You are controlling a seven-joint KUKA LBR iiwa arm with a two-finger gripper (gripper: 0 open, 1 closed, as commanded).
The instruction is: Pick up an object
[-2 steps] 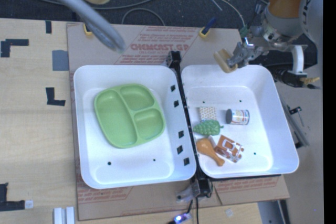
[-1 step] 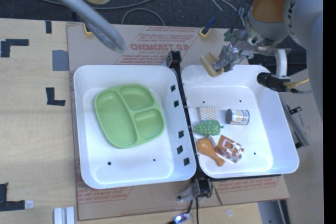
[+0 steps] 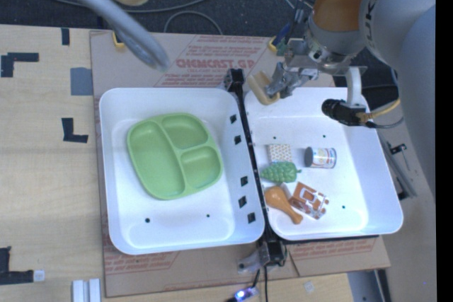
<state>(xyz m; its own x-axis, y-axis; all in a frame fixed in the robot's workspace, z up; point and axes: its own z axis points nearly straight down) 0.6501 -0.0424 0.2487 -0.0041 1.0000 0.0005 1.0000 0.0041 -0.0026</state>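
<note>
Two white bins sit side by side on the counter (image 3: 42, 152). The left bin (image 3: 127, 223) holds a green divided plate (image 3: 173, 154). The right bin (image 3: 368, 201) holds a small can (image 3: 321, 157), a checkered square item (image 3: 279, 152), a green leafy piece (image 3: 279, 171), an orange drumstick-shaped toy (image 3: 282, 203) and a brown-and-white packet (image 3: 309, 199). The gripper (image 3: 272, 88) hovers over the right bin's far left corner, fingers closed on a tan block (image 3: 259, 90).
</note>
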